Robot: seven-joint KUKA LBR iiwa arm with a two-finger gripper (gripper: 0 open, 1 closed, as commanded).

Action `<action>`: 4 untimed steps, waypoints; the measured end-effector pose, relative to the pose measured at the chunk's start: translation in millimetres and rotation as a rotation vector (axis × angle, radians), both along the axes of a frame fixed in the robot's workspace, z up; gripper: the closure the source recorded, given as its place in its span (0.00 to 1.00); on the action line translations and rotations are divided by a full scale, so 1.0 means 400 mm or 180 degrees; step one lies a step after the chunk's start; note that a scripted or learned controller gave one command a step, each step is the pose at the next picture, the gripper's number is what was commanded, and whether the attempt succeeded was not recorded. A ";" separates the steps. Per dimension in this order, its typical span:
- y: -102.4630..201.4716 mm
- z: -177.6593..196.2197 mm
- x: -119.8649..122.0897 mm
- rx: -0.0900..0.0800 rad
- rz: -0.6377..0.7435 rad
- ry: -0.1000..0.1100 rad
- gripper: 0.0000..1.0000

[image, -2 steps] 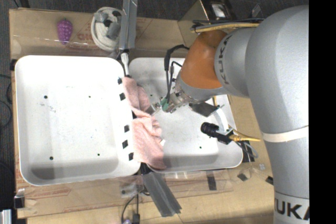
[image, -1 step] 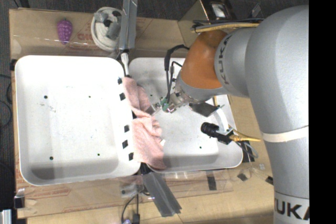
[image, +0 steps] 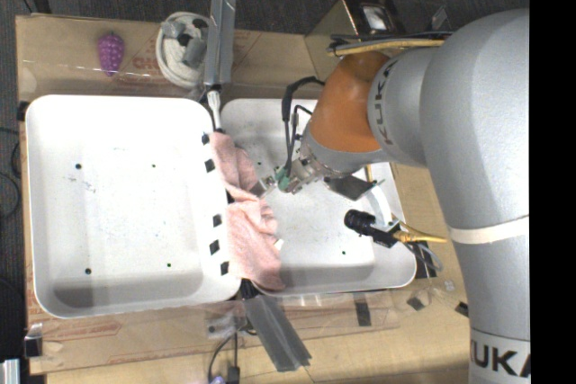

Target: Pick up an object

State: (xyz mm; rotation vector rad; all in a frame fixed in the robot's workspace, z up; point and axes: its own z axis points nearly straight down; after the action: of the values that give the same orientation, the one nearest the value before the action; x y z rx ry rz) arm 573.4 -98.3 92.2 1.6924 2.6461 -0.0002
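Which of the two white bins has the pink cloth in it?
The right bin, under the arm, holds the pink cloth, draped along its left wall. The left bin holds no cloth.

**Bench clutter around the left bin**

The left bin (image: pixel 117 202) sits on a brown cardboard-coloured bench top (image: pixel 63 40). Beyond its far edge, toward the far-left corner, lies a small purple grape-like cluster (image: pixel 111 52). Just right of that, still beyond the bin's far edge, rests a white coil of cord (image: pixel 183 48), with a grey bar (image: pixel 219 36) standing beside it. Black tabs (image: pixel 216 220) line the bin's right wall. Past the bin's near-right corner a grey bracket (image: pixel 274 333) juts out over the bench.
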 end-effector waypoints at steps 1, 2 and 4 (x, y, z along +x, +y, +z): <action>0.000 0.000 0.000 0.0000 0.0000 0.0000 0.00; -0.018 -0.002 -0.212 0.0005 0.0046 0.0010 0.00; -0.107 -0.002 -0.239 0.0008 0.0064 0.0012 1.00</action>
State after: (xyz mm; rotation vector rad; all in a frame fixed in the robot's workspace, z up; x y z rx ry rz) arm 477.7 -141.2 91.6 1.6681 2.6666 -0.0002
